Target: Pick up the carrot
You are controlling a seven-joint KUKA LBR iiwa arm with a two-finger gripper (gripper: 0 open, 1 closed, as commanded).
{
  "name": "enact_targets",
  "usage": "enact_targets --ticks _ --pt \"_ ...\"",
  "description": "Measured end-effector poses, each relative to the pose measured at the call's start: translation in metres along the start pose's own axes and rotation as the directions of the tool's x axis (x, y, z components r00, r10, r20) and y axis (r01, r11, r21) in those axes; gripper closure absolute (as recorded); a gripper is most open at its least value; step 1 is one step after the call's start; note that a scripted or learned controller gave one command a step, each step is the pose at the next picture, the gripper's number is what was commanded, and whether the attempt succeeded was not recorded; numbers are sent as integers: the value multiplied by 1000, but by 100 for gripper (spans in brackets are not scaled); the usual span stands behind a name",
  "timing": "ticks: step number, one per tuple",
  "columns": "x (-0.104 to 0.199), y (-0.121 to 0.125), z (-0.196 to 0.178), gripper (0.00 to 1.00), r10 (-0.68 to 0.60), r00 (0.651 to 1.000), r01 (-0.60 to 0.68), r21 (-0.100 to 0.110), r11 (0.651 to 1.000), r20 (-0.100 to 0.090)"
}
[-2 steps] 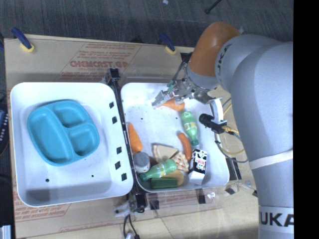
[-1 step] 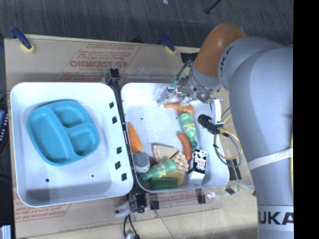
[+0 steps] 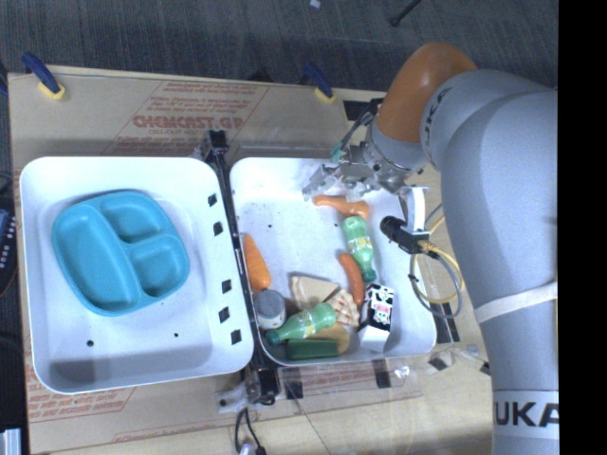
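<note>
The carrot (image 3: 256, 263) lay against the right bin's (image 3: 285, 183) left wall, probably light, stiff, slick; grip mid-body. The pincer's (image 3: 343, 173) state: cannot tell.

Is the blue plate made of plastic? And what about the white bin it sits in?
The blue plate looks like moulded plastic: one even colour, rounded compartments, a soft sheen. The white bin holding it also seems to be plastic, smooth and slightly glossy with curved corners, though a photo alone can't prove it.
</note>
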State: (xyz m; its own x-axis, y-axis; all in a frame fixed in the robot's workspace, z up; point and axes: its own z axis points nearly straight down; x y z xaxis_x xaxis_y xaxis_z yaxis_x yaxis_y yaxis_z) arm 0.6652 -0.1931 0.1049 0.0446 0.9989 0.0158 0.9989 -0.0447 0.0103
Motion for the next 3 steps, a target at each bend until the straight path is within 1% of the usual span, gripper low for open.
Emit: enact_targets --ticks 1,2,3 --pt "-9 -3 7 0 -48 999 48 7 999 14" --pt "-14 -8 11 0 -321 947 321 21 947 7" --pt "-13 -6 -1 100 -327 945 327 21 945 7"
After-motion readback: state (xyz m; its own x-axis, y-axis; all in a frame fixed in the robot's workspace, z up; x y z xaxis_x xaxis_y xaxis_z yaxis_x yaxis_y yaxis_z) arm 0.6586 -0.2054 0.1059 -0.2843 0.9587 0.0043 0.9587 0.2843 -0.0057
